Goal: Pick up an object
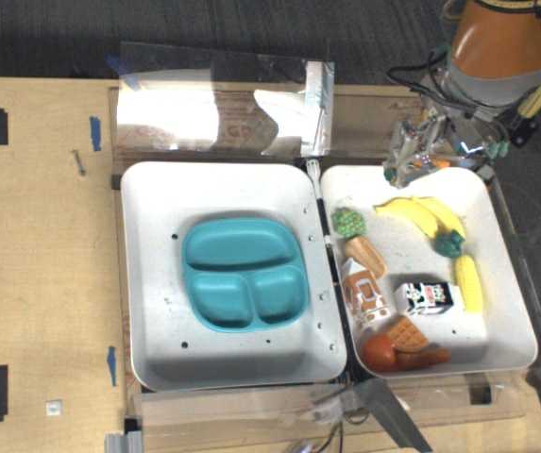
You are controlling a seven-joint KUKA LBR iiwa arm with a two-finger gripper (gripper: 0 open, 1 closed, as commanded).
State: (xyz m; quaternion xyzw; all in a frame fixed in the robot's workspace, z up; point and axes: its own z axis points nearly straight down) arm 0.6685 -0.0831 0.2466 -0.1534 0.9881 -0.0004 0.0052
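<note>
Over the far edge of the right bin (511, 333), the end effector (410, 163) hangs beneath the grey arm (497, 41) with its orange band. Whether it is open or closed cannot be told from this slanted view, and nothing can be seen held in it.

Just below and to the right of it, inside the bin, lies a yellow banana (423, 215), curved, the nearest thing to the end effector but apart from it. A small green-and-white piece (348, 223) sits near the bin's left wall, with a tan bread-like piece (364, 253) just beneath it. A teal lump (450, 243) rests beside the banana's lower end, and a second yellow piece (469, 283) lies along the right side. Toward the near end are a small black-and-white carton (428, 297), a brown-and-white packet (365, 295), a waffle-like piece (407, 336) and a red-orange round thing (380, 352), all close together.

The left bin (157, 192) holds a teal divided tray (245, 272). Both bins rest on the worktop (34, 281).
</note>
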